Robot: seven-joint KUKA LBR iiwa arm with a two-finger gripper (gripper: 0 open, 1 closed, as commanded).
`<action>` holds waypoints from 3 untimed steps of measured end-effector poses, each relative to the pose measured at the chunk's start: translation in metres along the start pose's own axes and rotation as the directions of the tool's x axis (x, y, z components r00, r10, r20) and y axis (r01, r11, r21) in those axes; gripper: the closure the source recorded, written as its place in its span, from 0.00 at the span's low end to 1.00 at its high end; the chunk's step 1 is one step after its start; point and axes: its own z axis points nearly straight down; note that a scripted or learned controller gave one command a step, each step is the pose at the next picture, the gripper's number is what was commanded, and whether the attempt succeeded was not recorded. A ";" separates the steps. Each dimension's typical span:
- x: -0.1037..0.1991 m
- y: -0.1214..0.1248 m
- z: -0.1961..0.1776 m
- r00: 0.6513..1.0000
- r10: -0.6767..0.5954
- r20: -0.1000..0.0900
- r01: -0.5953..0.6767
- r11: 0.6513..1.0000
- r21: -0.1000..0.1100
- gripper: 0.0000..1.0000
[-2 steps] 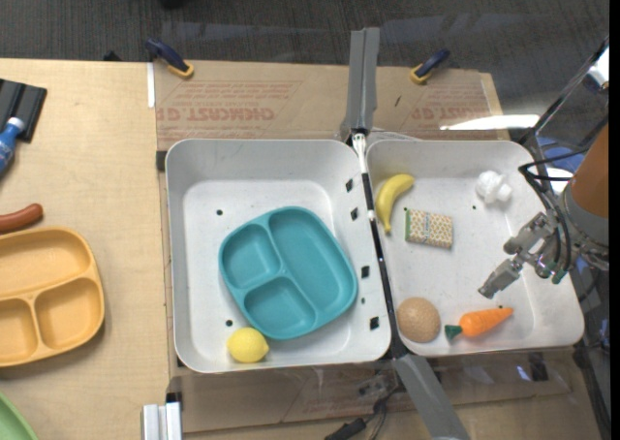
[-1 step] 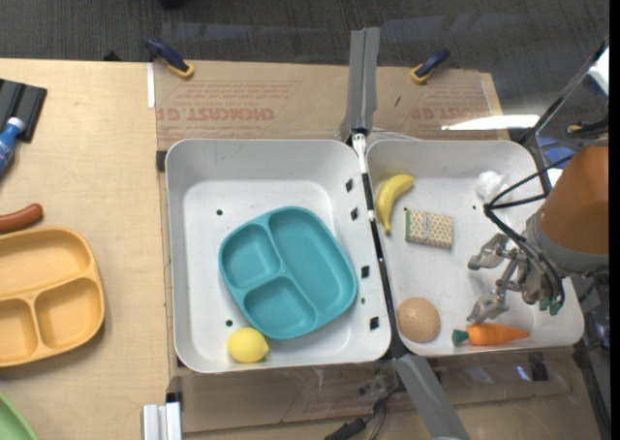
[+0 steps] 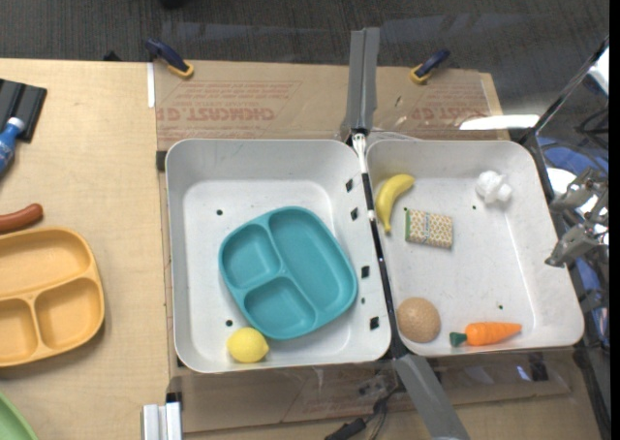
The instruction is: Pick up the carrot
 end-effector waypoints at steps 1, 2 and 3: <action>0.010 -0.005 -0.178 0.999 0.042 0.000 -0.042 0.999 0.001 0.00; 0.009 -0.004 -0.188 0.999 0.043 0.004 -0.043 0.999 0.001 1.00; 0.007 -0.002 0.023 0.992 0.129 -0.004 -0.129 0.992 0.001 1.00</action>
